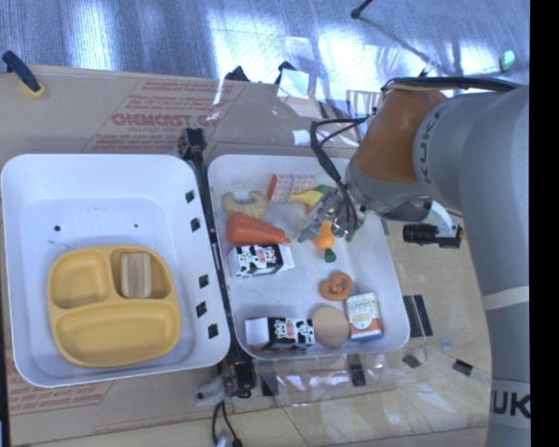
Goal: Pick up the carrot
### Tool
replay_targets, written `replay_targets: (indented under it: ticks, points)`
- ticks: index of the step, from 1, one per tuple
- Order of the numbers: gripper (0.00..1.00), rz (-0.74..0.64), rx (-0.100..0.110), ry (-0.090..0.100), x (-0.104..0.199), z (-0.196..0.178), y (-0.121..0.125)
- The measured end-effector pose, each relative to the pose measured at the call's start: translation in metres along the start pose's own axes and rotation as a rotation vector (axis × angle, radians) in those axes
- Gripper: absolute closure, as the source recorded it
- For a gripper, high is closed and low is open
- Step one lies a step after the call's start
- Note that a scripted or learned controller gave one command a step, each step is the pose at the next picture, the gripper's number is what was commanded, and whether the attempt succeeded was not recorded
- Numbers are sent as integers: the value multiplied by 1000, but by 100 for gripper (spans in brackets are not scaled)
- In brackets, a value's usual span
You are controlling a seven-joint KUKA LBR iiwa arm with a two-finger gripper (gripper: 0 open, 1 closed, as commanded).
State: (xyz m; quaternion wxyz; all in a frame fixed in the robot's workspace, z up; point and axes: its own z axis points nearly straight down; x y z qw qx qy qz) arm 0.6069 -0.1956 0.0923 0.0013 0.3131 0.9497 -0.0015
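Note:
The carrot (253,230), a long orange-red cone, lies in the upper left part of the right bin (391,277), pointing right. My gripper (326,220) hangs low over the bin's upper middle, just right of the carrot's tip. Directly beneath it sits a small orange piece with a green end (327,241). The carrot lies apart from the gripper, on the bin floor.
Around the carrot lie a cow-print carton (259,260), a cream twisted piece (243,201), a yellow banana (307,196) and a printed packet (289,185). Nearer the front are a brown ring (335,286), a juice box (363,315), a beige ball (329,326) and another carton (281,331). The left bin holds a yellow divided plate (93,329).

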Motion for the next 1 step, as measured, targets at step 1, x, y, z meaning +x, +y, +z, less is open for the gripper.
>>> replay_targets:
  ticks: [1]
  points:
    - [100, 264, -3, 0, 20, -68, 40]
